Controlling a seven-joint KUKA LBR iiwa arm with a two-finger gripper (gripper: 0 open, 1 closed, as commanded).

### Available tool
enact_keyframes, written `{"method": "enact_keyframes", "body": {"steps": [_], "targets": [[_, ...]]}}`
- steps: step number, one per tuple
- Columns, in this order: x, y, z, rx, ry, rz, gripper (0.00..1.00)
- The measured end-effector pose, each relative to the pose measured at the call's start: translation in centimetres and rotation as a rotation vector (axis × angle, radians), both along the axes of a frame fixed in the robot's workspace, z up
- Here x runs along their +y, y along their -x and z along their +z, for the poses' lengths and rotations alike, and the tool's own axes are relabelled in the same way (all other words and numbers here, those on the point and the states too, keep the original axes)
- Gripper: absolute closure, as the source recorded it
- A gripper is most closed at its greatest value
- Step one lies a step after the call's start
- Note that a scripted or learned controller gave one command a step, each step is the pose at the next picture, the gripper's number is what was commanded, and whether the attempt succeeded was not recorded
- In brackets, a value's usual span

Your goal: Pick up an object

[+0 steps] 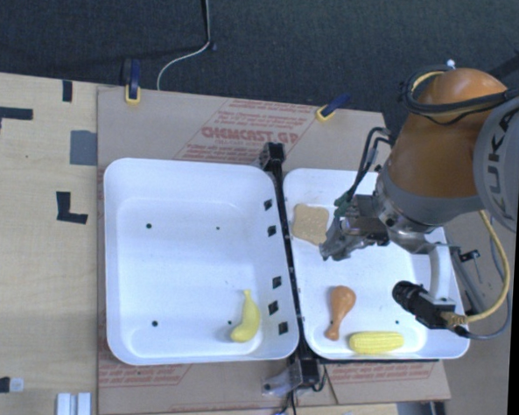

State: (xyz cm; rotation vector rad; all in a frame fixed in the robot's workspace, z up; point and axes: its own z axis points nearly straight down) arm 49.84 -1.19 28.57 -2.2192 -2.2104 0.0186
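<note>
The right bin (408,352) holds a tan slice of bread (310,223) at its upper left, an orange drumstick (339,307) lower down and a yellow corn cob (375,343) near the front edge. A yellow banana (247,319) lies in the left bin (156,183) near its front right corner. My gripper (338,244) hangs over the right bin, just right of the bread and above the drumstick. I see nothing between its fingers.
The arm's orange and grey body (443,143) covers the right bin's back right part. A black divider (279,247) runs between the bins. Brown cardboard (229,130) lies under both bins, held by clamps at the back.
</note>
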Motion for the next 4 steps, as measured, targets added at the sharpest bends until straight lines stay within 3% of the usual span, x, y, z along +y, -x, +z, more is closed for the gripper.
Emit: {"method": "enact_keyframes", "body": {"steps": [1,2,3,4], "targets": [[-3.8,-4.2,2.3,-0.017,0.001,0.002,1.0],[0.9,-1.4,7.7,-0.019,-0.003,0.011,1.0],[6.3,1.5,17.7,-0.025,-0.005,0.014,1.0],[6.0,1.4,18.1,-0.014,0.0,0.007,1.0]]}}
